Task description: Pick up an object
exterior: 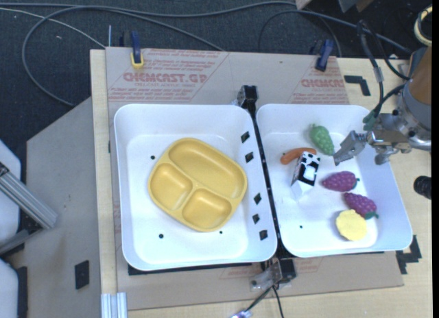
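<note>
Left bin: is holding a yellow divided plate. Right bin: is holding carrot, black-and-white carton, green vegetable, two purple grape bunches, yellow fruit. Gripper: hanging spread, pinching nothing, beside the green vegetable; centring over one item before lowering is advisable.

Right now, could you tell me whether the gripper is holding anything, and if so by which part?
Nothing is held. The gripper hangs over the right bin, near the green toy, with nothing between its fingers.
</note>
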Controlling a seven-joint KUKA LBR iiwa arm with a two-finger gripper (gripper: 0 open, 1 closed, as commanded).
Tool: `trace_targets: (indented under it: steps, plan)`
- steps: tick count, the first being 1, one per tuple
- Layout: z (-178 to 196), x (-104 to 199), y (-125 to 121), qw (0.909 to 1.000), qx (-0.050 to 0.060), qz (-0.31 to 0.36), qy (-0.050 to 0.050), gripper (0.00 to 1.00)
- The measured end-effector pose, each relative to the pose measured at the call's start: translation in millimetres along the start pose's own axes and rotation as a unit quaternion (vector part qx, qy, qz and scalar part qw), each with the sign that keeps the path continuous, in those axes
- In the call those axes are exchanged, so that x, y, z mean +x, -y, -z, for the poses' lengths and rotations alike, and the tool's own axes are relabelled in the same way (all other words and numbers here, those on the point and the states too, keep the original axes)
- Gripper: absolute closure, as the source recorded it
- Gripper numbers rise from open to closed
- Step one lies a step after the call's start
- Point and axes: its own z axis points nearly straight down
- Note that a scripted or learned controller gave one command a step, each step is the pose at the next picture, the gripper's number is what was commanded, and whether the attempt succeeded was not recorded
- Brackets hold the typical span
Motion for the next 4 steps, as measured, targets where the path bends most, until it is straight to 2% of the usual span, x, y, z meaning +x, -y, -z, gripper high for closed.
trace_targets:
  steps: [1,3,4]
  plan:
    - [5.8,0.3,-1.9,1.0000,-0.006,0.002,0.001,0.00]
    - [-114.1,4.6,9.4,1.0000,-0.003,0.001,0.000,0.00]
    - [-157.0,7.5,11.5,1.0000,-0.003,0.001,0.000,0.00]
